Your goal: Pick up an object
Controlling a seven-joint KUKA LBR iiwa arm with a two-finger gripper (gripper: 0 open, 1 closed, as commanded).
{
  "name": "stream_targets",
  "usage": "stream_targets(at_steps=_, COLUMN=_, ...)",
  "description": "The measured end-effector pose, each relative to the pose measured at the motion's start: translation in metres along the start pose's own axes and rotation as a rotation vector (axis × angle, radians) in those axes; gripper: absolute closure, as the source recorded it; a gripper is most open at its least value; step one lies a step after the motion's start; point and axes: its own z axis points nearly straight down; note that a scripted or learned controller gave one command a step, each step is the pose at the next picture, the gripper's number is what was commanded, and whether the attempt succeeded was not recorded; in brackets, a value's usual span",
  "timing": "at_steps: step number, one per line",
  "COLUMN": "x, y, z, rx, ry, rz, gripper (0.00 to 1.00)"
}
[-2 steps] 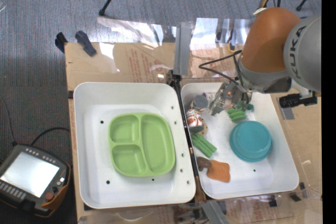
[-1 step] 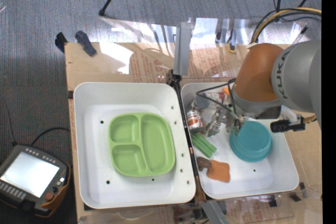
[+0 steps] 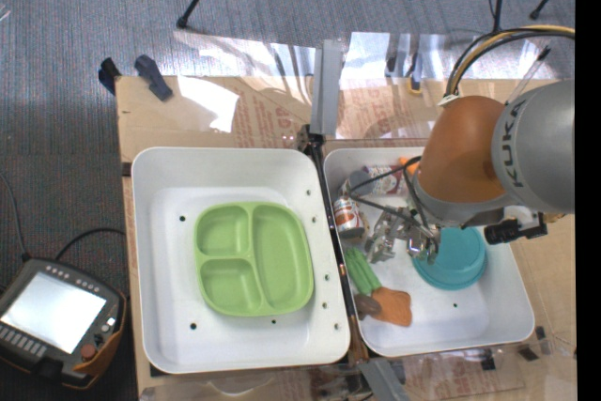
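I see the gripper (image 3: 399,239) low in the right bin (image 3: 512,315), among a small can (image 3: 347,217), green stick (image 3: 362,272) and teal bowl (image 3: 455,263); its grip I cannot tell. I judge the bowl light, stiff, slippery; I'd pinch its rim.

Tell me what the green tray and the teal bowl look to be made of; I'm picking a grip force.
Green tray: probably moulded plastic, matte; even pale-green colour, soft rounded dividers, no glare. Teal bowl: likely plastic too, smooth with a slight sheen; uniform colour, partly hidden by the arm, so less sure.
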Motion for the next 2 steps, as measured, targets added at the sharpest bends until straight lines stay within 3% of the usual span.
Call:
stream_targets(at_steps=1, x=-0.059, y=0.015, z=-0.207, rx=-0.002, ry=-0.02, rz=-0.111, gripper=1.0)
stream_targets(at_steps=2, x=-0.017, y=0.001, z=-0.031, rx=-0.001, ry=0.013, rz=-0.296, gripper=1.0)
